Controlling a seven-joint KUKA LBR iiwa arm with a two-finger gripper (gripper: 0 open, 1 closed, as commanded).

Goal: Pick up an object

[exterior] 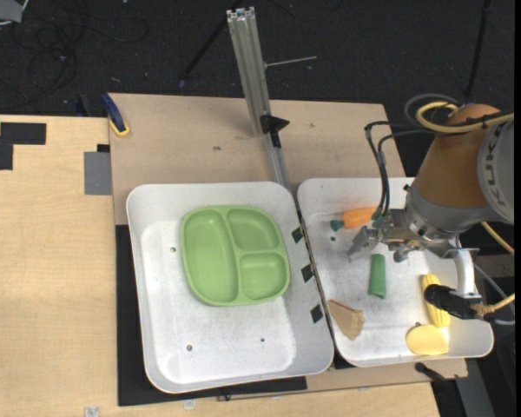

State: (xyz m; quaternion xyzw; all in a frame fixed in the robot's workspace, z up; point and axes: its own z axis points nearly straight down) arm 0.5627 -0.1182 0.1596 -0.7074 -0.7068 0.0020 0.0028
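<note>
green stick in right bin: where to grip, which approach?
Grip the green stick at mid-length, from straight above, fingers across its narrow width. It lies flat in the right bin, long axis near-vertical in view, with bare floor on both sides. The hand sits just past its upper end.

A matt green plastic tray (235,255) lies in a smooth white bin (156,337) beside a brushed-metal post (253,68).

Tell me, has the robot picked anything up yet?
Not yet, by the look of it. The gripper is low in the right bin, between the carrot and the green stick, both lying on the floor. Gripping and lifting remain.
</note>
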